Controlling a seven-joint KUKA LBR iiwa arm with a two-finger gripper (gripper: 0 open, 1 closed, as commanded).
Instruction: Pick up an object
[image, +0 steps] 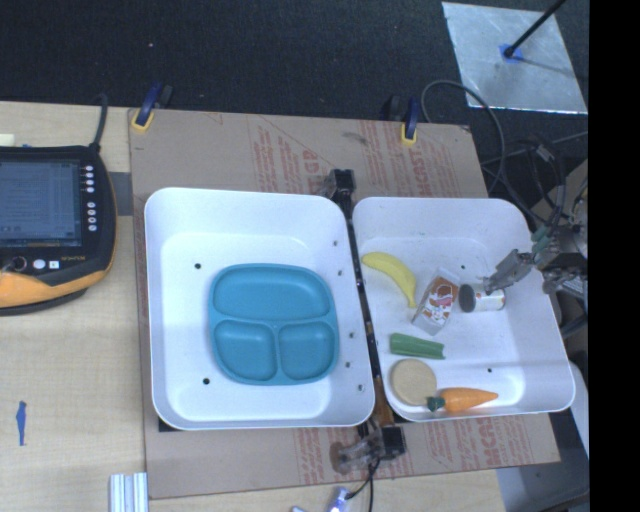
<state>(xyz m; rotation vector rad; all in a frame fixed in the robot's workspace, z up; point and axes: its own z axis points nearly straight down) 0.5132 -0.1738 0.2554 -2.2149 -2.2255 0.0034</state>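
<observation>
1. In the camera view we see the end effector (497, 283) low over the right bin (530, 345), at about 3 o'clock of that bin's floor. Whether it is apart or together we cannot tell.
2. Touching or just under its tip lies a small can (484, 299) on its side, dark end toward 9 o'clock. We take this to be the thing aimed at. It looks stiff, light and smooth, so we judge it will roll and slip; a hold across the round body, not the ends, seems best.
3. Just beside the can at 9 o'clock stands a small carton (436, 304), printed, flat-faced, likely light card that dents.
4. A banana (392, 275) lies at 10 o'clock of the carton, curved and glossy, probably a hard plastic toy.
5. A green flat strip (416, 346) lies at 6 o'clock of the carton; below it sit a tan round disc (412, 380) and a carrot (464, 400), tapered and smooth, against the near wall.
6. The left bin (170, 300) holds a blue divided plate (272, 322), matte, with three compartments.
7. Both bins rest on cardboard over the surface (60, 400).
</observation>
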